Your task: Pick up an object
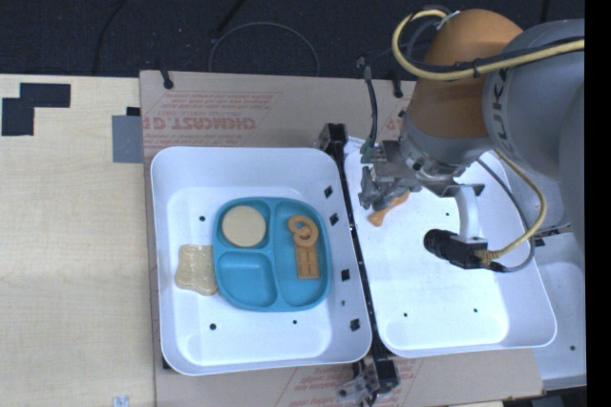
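Claw [380, 197] (grip state unclear) hovers near the right bin's [458, 319] left wall.

Right bin [477, 324]: its front floor lies open for a pass. The arm [496, 99] crowds its back corner. Left bin [191, 176]: the blue tray [256, 286] fills the middle, beige piece [197, 268] touching the tray's left edge; bare strips along the walls.

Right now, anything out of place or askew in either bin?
One thing: the pale slab in the left bin lies outside the blue tray, against its left edge, while the round disc and brown key sit in compartments. In the right bin, an orange piece lies by the tool. Nothing spilled.
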Tool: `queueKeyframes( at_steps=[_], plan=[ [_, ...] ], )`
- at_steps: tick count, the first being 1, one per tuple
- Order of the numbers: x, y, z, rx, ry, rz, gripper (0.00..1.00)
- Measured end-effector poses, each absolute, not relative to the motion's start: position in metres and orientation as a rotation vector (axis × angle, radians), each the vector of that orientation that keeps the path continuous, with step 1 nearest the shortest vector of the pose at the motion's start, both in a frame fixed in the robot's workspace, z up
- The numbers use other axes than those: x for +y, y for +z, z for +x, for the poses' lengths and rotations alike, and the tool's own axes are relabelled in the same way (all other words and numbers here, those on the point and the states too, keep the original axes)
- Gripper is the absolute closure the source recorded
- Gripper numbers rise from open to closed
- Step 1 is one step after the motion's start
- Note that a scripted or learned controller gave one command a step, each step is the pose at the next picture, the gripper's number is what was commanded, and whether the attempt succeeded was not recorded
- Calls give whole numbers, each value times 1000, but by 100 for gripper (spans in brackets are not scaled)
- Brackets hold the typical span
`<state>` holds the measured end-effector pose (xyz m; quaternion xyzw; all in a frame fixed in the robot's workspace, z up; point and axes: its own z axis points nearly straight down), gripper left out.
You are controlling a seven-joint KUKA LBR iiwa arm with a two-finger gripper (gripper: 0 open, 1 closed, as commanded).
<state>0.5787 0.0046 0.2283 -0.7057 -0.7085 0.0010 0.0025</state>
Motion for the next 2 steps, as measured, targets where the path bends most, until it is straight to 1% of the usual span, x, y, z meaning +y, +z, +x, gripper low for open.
queueKeyframes(
  at_steps=[1,2],
  plan=[
    [59,235,568,-2223,2,-2213,100],
    [107,241,567,-2224,2,-2214,100]
  ],
)
